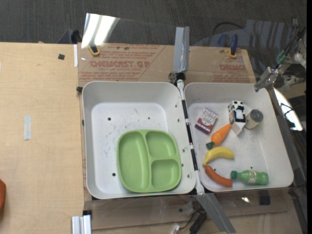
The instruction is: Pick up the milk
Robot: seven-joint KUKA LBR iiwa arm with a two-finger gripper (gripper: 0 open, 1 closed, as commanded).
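The milk (238, 114) is a small carton with black and white cow patches. It lies in the right bin (273, 152), near the bin's back wall. A grey can (254, 117) rests against its right side. An orange carrot (222, 133) touches its lower left end.
The right bin also holds a small red and white box (206, 120), a banana (219, 154), a red sausage-like piece (218, 176) and a green bottle (249, 177) lying on its side. A green divided plate (148, 160) sits in the left bin (97, 130). Clamps and cables crowd the far right corner.
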